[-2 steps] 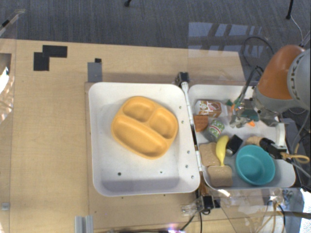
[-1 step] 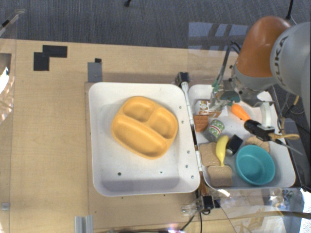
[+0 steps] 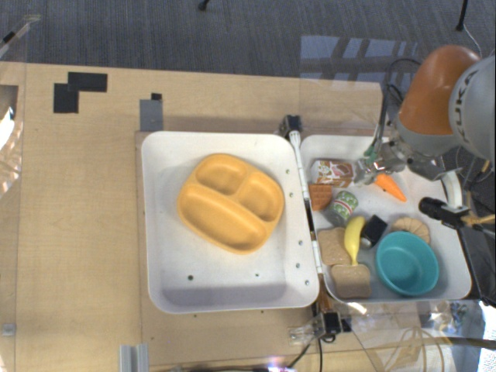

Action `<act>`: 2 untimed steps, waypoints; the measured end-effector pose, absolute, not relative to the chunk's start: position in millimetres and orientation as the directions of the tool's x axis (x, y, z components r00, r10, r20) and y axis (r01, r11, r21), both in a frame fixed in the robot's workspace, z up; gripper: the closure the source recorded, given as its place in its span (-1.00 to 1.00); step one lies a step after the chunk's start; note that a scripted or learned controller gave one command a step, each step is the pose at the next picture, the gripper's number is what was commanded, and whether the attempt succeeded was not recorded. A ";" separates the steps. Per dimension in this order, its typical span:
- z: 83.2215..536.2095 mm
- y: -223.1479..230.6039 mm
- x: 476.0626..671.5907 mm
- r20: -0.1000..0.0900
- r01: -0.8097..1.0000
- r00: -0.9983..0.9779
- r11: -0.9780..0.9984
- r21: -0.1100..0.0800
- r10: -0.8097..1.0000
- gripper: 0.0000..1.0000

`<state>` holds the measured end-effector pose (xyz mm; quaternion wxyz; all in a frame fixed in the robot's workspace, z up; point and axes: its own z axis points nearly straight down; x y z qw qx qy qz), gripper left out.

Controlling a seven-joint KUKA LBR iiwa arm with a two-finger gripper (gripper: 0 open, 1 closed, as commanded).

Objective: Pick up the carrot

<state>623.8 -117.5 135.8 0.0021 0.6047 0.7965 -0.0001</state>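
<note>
Bench w/ two white bins side by side. Left bin holds one big yellow divided plate, sitting a bit toward the back, well apart from the job. Right bin is the crowded one: teal bowl at front right, a tan bread slice at front left w/ another tan piece just behind it, a banana standing on end betw. those and the bowl, a small black block touching the banana's right side, a round tan cookie-like thing just behind the bowl, a green can mid-left, and a brown/white snack packet at the back left. Arm comes in from the right, orange band above the wrist; claw hangs low over the back of the right bin, and I can't tell if it's spread or pressed together, too small and blurred there. Carrot lies flat on the bin floor just below and right of the claw, near the back, pointed end toward front right, nothing seen pinching it. Prob. a light, stiff plastic toy, smooth and tapered, so likely to slip or roll if caught near the tip; best taken across the thick end or middle, squeezing across its width. Packet and can are near on the left but not touching; the bin's back wall is close, so less room that side.
</note>
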 end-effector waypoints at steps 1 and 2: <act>90.4 -202.1 619.3 0.000 0.850 -0.527 0.527 0.004 0.850 1.00; 159.7 -127.1 575.9 -0.002 0.941 -0.339 0.339 0.010 0.941 1.00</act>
